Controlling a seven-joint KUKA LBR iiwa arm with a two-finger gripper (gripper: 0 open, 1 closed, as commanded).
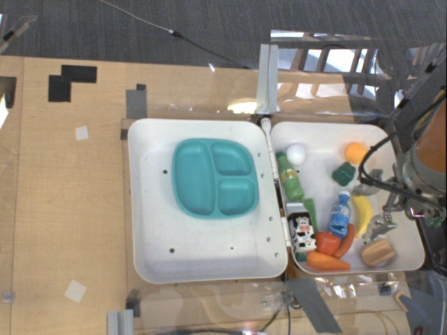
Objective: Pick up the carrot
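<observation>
The carrot (pixel 327 261) is orange and lies flat at the front edge of the right bin (pixel 318 135), just in front of a red vegetable (pixel 326 243). My gripper (pixel 382 225) hangs at the bin's right side, right of the carrot by about a hand's width, between the yellow banana (pixel 362 206) and a tan block (pixel 378 253). Its fingers stand open with nothing between them.
The right bin also holds a blue bottle (pixel 339 216), a green bottle (pixel 289 181), a white ball (pixel 296 153), an orange ball (pixel 356 152), a dark green block (pixel 343 174) and a cow-patterned box (pixel 302 232). A teal divided plate (pixel 213 177) lies in the left bin (pixel 150 208).
</observation>
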